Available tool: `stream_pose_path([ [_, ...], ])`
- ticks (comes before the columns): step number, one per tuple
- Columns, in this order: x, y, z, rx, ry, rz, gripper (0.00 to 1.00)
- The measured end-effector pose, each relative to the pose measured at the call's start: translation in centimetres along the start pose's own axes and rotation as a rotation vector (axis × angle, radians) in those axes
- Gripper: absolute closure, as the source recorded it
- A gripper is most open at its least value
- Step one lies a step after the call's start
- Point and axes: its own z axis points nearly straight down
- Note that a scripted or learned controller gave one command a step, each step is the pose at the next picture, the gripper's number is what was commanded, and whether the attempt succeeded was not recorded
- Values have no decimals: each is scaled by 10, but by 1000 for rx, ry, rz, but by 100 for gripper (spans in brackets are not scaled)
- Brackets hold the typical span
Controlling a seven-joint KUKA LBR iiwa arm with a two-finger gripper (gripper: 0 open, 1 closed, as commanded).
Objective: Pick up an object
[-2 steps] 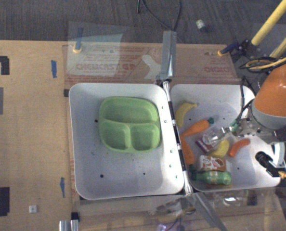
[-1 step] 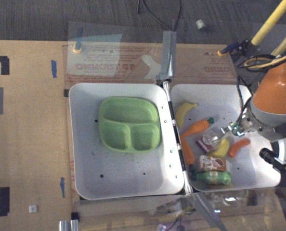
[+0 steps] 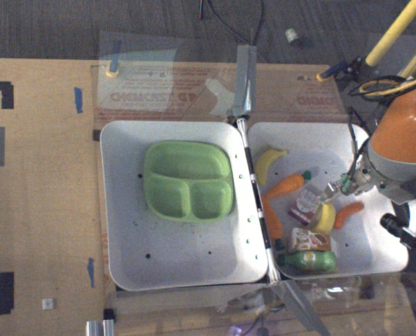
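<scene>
Looking at the near edge first: the green bottle (image 3: 312, 260) lies on its side against the front wall of the right bin (image 3: 383, 254), touching the little juice carton (image 3: 309, 241) just behind it.
Cluster: yellow lemon-ish piece (image 3: 325, 218), a clear plastic cup thing (image 3: 307, 200) and two small orange carrots (image 3: 348, 214) sit tight together mid-bin, pretty much touching.
Gripper: the gripper (image 3: 340, 187) hangs just above that cluster, tip near the lemon piece and the clear cup. Can't tell how wide it is, too blurry, and nothing is visibly between the tips, so I wouldn't call it a grab.
Likely target: my guess is the lemon piece or the carrot beside it, right under the tool.
Handling: these look like toy food, so light, stiff, smooth plastic. Rounded and slippery-ish, probably rolls out of a pinch. I'd go across the narrow middle of the carrot, not the ends.
Further back: bigger carrot (image 3: 286, 185) and a banana (image 3: 269, 162) near the divider, well apart from the tool.
Room: the right half of that bin is open white floor, easy to come in from. The divider side is crowded.
Left bin (image 3: 124, 257): holds a green sectioned plate (image 3: 189, 180), well away from the action.
</scene>
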Motion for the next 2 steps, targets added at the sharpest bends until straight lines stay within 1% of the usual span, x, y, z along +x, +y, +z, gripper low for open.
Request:
stream_pose_path([
  [1,0,0,0,0,0,0,0],
  [2,-2,0,-10,-4,-3,5,100],
])
